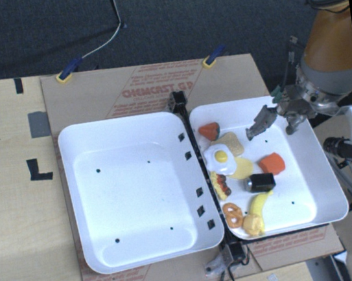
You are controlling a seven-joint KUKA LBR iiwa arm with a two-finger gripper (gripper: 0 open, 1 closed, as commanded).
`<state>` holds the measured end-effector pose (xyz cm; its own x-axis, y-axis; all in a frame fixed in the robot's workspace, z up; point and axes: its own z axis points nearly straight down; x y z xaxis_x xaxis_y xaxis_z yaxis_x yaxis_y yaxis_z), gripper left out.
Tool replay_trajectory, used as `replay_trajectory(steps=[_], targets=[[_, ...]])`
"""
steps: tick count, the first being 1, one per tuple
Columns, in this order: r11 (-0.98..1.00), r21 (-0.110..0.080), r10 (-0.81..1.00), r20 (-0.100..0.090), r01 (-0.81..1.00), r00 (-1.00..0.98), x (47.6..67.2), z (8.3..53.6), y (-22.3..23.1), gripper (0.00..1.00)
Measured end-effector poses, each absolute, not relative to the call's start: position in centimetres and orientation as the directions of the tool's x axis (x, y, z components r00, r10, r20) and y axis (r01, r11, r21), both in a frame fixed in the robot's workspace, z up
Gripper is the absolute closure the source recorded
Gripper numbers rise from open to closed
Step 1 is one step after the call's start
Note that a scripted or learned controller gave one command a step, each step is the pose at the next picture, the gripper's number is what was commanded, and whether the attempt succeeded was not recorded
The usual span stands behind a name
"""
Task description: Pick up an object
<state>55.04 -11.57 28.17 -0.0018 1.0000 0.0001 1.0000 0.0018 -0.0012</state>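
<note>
gripper (272,123) above right bin (316,204), open

The bench (16,213) is light wood with dark marks near its left edge. A brown cardboard sheet (155,87) with red print lies on it, held at its far edge by two blue-and-yellow clamps (68,69). Two white bins (80,203) sit side by side on the cardboard, touching along their inner walls.

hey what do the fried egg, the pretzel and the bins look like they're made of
Fried egg: likely moulded plastic toy food; smooth white with a uniform yellow yolk.
Pretzel: probably plastic or rubber too; even orange-brown colour, though it is too small to be sure.
Bins: seemingly thin formed plastic, matte white, with rounded corners and raised rims.
</note>
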Motion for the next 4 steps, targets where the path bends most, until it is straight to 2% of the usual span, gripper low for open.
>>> replay_trajectory(steps=[1,2,3,4], targets=[[0.004,-0.012,1.0,0.001,1.0,-0.004,61.7,11.2,-10.9,0.0],[0.004,0.0,1.0,0.0,1.0,-0.004,66.9,8.2,-11.0,0.0],[-0.002,-0.002,1.0,-0.001,1.0,0.002,58.5,8.6,-12.8,0.0],[0.001,0.002,1.0,-0.001,1.0,-0.001,58.8,9.6,-12.7,1.0]])
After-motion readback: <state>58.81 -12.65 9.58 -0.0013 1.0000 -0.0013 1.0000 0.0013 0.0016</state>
